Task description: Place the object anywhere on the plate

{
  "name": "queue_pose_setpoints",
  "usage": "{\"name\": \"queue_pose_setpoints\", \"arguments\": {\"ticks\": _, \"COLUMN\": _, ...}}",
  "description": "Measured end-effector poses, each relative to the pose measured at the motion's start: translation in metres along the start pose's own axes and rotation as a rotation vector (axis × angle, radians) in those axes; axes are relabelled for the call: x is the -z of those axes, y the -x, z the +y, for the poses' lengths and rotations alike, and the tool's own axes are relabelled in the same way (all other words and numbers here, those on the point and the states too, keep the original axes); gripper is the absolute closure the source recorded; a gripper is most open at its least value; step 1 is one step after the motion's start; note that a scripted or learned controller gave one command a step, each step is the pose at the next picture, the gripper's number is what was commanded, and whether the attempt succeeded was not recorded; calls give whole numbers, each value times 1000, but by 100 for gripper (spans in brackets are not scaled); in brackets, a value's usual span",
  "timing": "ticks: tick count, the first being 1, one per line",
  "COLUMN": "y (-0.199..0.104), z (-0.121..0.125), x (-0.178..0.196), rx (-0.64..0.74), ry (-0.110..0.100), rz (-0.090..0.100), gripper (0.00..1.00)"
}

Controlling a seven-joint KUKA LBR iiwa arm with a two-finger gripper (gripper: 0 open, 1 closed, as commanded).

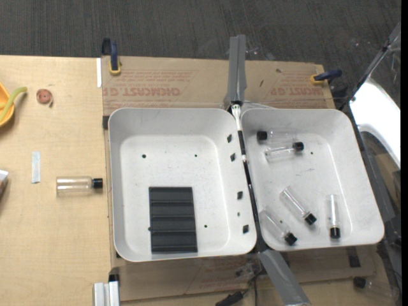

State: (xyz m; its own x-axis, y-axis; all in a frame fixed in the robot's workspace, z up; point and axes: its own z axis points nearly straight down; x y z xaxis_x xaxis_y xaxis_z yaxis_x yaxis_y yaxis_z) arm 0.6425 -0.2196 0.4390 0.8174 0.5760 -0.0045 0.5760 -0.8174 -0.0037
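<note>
Black ribbed plate (172,220) lies in left bin (115,171), clear vials (284,150) in right bin (358,164); gripper's state cannot be told.

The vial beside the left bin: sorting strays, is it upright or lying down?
Lying down. The vial rests lengthwise on the wooden bench, black cap toward the left bin.

We've got one fixed cam above the bench (57,222), looking down at a slant from the near side, far enough back to take in both white bins: left bin (127,123), right bin (347,123), plus floor beyond
</note>
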Motion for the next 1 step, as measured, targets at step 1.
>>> {"name": "queue_pose_setpoints", "arguments": {"ticks": 1, "y": -6, "z": 7, "x": 1, "rx": -177, "ry": 2, "rz": 2, "gripper": 0}}
